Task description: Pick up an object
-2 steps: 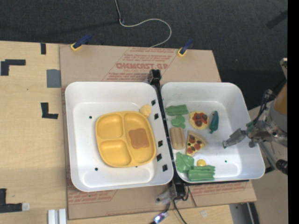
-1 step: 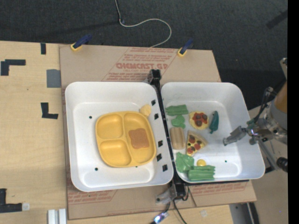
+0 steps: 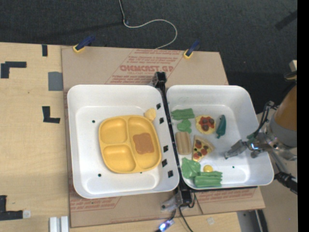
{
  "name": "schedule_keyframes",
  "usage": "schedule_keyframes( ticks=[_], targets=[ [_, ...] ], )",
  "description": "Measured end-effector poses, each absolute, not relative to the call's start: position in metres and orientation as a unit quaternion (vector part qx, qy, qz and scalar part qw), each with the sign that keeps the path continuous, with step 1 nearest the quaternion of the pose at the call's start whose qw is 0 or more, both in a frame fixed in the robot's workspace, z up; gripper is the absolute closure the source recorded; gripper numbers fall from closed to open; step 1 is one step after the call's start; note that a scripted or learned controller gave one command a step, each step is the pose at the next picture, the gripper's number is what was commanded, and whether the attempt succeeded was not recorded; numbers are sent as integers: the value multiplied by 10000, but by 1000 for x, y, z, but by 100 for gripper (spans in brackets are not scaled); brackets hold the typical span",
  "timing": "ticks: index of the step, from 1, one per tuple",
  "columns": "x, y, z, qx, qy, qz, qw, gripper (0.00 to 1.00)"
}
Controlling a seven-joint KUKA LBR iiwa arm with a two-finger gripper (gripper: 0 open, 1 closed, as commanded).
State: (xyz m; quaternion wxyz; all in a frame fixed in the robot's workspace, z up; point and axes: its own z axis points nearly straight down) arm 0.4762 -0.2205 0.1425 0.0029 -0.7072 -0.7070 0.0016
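The right bin holds several toy foods. Among them are a green leaf, a round pizza piece, a dark green pepper, a tan bread piece, a pizza slice, a fried egg and green beans. My gripper reaches in from the right, low over the bin's bare floor, to the right of the pizza slice and below the pepper. Nothing shows in it.
The left bin carries a yellow divided plate with a brown toast in one compartment. A small yellow piece lies by the plate's upper right. A black divider runs between the bins.
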Motion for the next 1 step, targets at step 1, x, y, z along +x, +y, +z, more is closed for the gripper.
schedule_keyframes(
  ticks=[1],
  targets=[
    [476,-219,89,-7069,-7073,11,18,0]
  ],
)
